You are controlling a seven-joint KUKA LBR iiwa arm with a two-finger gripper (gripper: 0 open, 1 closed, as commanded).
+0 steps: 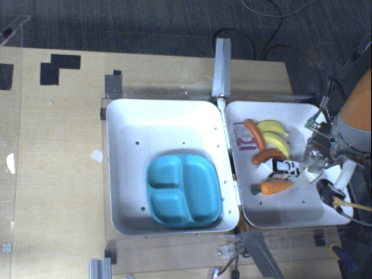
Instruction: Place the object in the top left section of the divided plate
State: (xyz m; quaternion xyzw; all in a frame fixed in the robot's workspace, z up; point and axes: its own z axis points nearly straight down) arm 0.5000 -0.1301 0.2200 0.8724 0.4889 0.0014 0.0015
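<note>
The task did not say which object, so any of the toy foods heaped in the right bin (279, 214) could have been meant. Nearest the gripper (317, 156) lay a small black-and-white packet (286, 167), touching the carrot (273, 187) just below it. Above them sat two sausages (253, 133), one slanting up toward the bin's back and one lying across beneath the bananas (274, 137), with a pale pink-labelled packet (240, 136) at the left of the heap.

All looked like light play food, probably hollow plastic: stiff, smooth and rather slippery, not fragile. The long pieces would best be pinched across the narrow middle, at right angles to their length; the carrot's taper could squirt out of a grip near its tip. Packed together as they were, a clean hold on one piece alone looked awkward, and the carrot, at the heap's lower edge, seemed the freest.

The gripper stood over the right bin's far right side, near the heap but apart from it. Whether the jaws were spread or closed could not be told from the view, and nothing showed between them.

The blue divided plate (212, 179) sat in the left bin (125, 156), all sections bare, well apart from the food
</note>
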